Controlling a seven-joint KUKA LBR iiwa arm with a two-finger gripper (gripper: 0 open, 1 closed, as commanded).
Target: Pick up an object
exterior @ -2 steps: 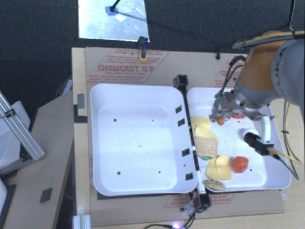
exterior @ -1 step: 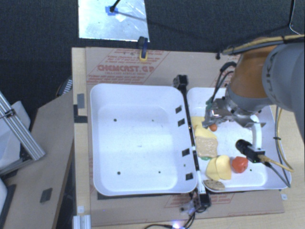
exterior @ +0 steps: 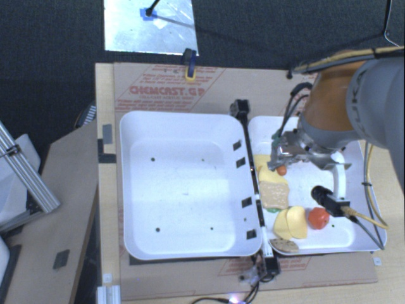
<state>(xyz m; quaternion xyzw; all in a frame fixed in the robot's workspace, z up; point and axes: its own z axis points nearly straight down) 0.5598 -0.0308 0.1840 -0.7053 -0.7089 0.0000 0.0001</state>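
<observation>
Two white bins, one red ball, perhaps three yellowish food pieces

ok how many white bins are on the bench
2: the left bin beside the right bin, which holds the objects under the arm; the arm hides part of it.

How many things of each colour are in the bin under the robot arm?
Counting what shows in the right bin; the arm may hide more.
Yellow: 2, a round piece and a bit by the divider
Tan: 2, a block and a flat piece at the front rim
Red: 1, a ball
Total: 5
</observation>
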